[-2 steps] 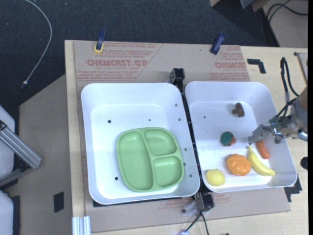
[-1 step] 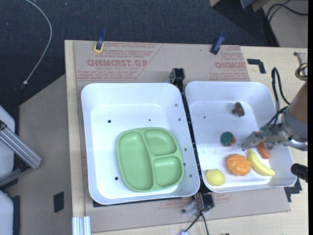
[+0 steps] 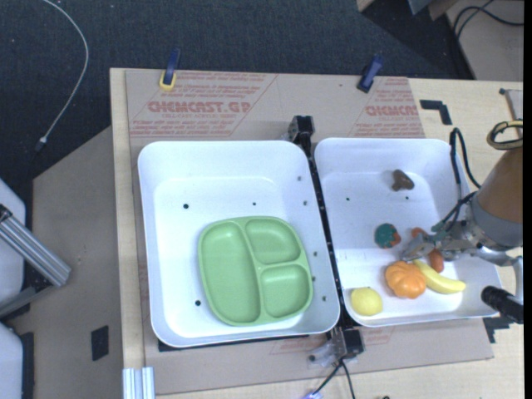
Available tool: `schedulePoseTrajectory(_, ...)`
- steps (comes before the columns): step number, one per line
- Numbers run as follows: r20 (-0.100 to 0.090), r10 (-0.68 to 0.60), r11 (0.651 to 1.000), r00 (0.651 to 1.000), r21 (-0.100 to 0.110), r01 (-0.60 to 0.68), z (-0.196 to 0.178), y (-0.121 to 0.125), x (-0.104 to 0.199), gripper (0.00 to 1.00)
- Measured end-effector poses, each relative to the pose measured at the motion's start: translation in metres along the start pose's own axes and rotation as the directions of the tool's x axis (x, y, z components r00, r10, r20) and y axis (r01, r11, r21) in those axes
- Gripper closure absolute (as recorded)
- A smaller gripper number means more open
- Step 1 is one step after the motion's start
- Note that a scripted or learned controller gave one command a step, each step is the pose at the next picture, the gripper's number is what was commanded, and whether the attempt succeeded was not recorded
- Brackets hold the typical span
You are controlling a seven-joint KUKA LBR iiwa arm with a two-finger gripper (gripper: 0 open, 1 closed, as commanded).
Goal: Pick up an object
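Note:
Several small objects lie in the right bin (image 3: 366, 160). A brown lump (image 3: 402, 180) is near its back, and a teal ball (image 3: 386, 236) sits in the middle. An orange pumpkin-like fruit (image 3: 405, 280), a yellow banana (image 3: 442, 283) and a yellow lemon (image 3: 366, 301) lie along the front. My gripper (image 3: 426, 245) reaches in from the right, low over the bin. It is just right of the teal ball and just above the orange fruit and banana. A small red-orange piece (image 3: 435, 262) shows right under it.
The left bin (image 3: 166, 223) holds a green divided plate (image 3: 253, 268). The arm's grey body with its orange band (image 3: 505, 196) covers the right bin's right edge, trailing black cables (image 3: 457, 165). Clamps (image 3: 301, 127) join the bins at the back and front.

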State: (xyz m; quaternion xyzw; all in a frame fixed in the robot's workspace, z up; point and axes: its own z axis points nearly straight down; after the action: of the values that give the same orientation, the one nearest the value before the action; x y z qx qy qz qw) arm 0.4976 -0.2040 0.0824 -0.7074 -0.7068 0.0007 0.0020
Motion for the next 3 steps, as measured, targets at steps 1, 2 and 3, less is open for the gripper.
schedulePoseTrajectory(1, 0.003, 0.0, 1.0, 1.0, -0.005, 0.0, -0.013, 0.001, 0.0, 1.0)
schedulePoseTrajectory(2, 0.004, -0.002, 1.0, 1.0, -0.009, 0.002, -0.058, -0.003, 0.004, 1.0)
schedulePoseTrajectory(3, 0.005, -0.002, 1.0, 1.0, -0.01, 0.002, -0.101, -0.002, 0.0, 1.0)
